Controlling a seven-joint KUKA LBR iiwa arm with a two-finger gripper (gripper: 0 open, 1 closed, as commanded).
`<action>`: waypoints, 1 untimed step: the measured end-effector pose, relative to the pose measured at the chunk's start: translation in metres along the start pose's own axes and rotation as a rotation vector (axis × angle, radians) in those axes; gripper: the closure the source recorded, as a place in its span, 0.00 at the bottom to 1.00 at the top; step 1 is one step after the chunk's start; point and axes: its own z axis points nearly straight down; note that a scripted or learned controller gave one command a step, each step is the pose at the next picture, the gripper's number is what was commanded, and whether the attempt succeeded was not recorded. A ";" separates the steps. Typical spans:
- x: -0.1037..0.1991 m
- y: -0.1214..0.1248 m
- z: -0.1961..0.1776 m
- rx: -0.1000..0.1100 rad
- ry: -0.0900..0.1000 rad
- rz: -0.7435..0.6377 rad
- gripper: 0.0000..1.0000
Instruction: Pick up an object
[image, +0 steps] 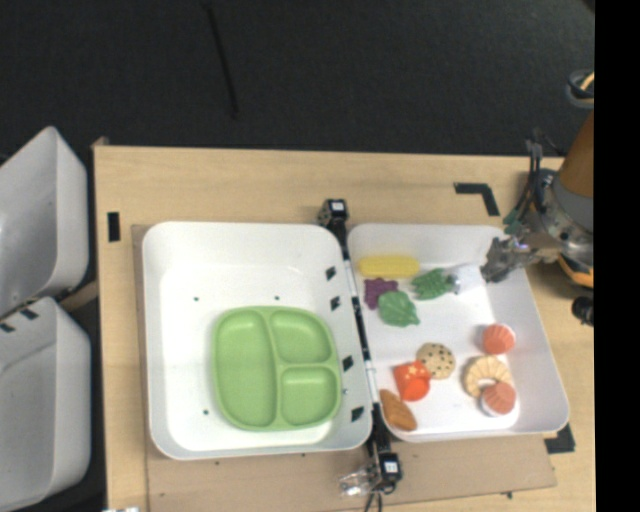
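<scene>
The right bin holds several toy foods: a yellow corn cob, purple grapes, two green leafy pieces, a cookie, a red piece, an orange ball, a shrimp, a pink-and-white piece and a brown bread piece. My gripper hangs over the bin's far right edge, apart from all the foods, with nothing seen between its fingers.
The left bin holds a green divided plate. Black clips sit along the seam between the bins. White chair-like shapes stand at the far left. The arm enters from the right.
</scene>
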 end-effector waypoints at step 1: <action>0.058 0.005 -0.009 0.001 0.002 -0.004 1.00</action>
